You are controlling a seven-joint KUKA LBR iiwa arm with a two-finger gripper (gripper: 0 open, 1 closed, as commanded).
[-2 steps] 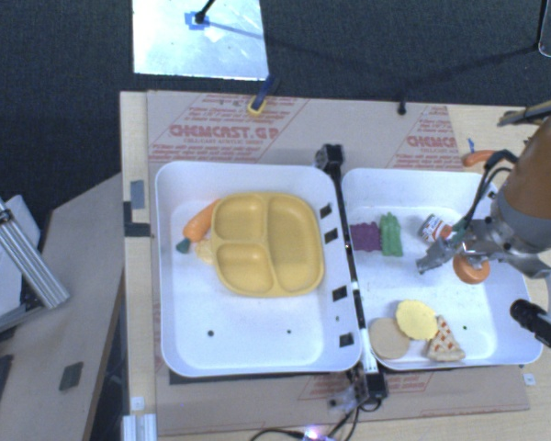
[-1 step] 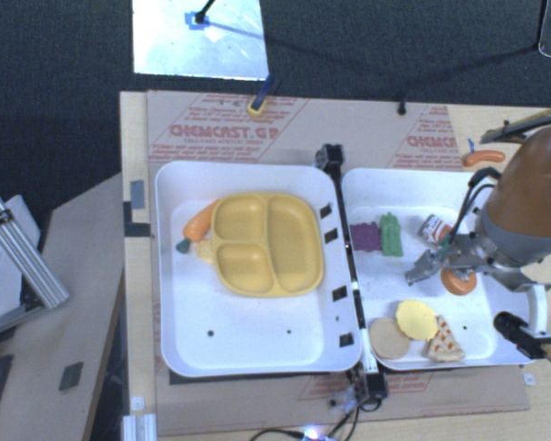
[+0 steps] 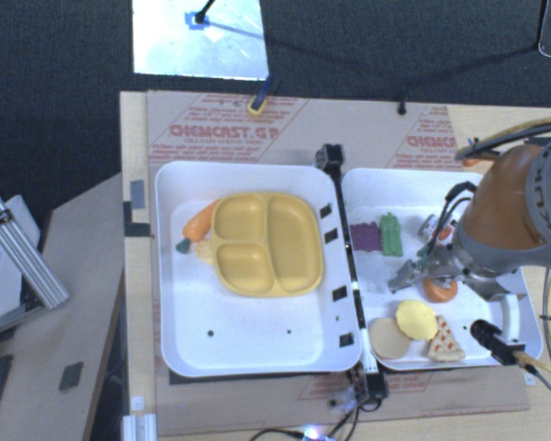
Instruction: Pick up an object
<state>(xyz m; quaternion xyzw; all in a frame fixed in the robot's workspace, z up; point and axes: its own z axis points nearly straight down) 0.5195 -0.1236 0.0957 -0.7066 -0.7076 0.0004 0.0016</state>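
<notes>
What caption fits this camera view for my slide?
Arm's pincer hovers in the right bin near toy foods; yellow tray and carrot occupy the left bin.

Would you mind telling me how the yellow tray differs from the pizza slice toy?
The yellow tray lies in the left bin; the pizza slice toy lies in the right bin, near its front edge. The tray is much larger and a rounded rectangle with three compartments; the slice is a small triangle. The tray is plain yellow; the slice shows red spots. Both lie flat.

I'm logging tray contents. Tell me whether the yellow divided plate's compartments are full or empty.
Empty. The yellow divided plate in the left bin shows bare yellow in all three compartments; the toy carrot lies beside its left edge, outside them.
</notes>
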